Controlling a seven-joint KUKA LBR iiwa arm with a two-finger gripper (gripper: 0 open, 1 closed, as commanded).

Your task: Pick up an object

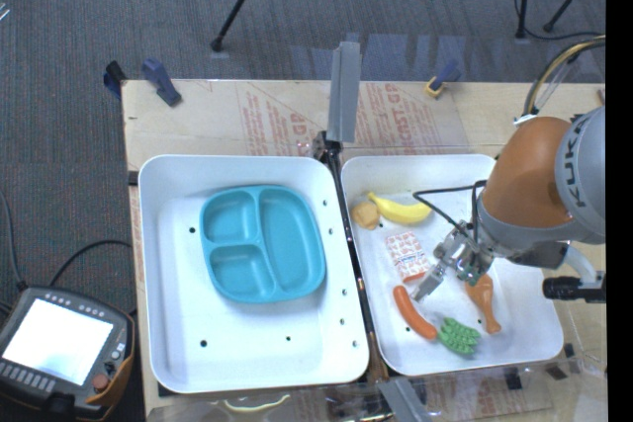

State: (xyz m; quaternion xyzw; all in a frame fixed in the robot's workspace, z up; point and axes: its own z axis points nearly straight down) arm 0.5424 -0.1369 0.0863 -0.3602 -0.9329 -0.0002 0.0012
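Green toy (458,336) and sausage (414,311) share the right bin (524,351); pincer (445,274) spread, pinching nothing.

You are looking at a KUKA iiwa arm (579,183) with a smooth grey shell, rounded at the joints. A broad orange band (529,178) wraps the segment above the wrist, and part of the white KUKA lettering (579,175) shows on the grey casing just beside that band. A thin black cable (450,193) loops out from the band's left side. The gripper (447,270) below the band is bare metal, silver and grey, with slim fingers.
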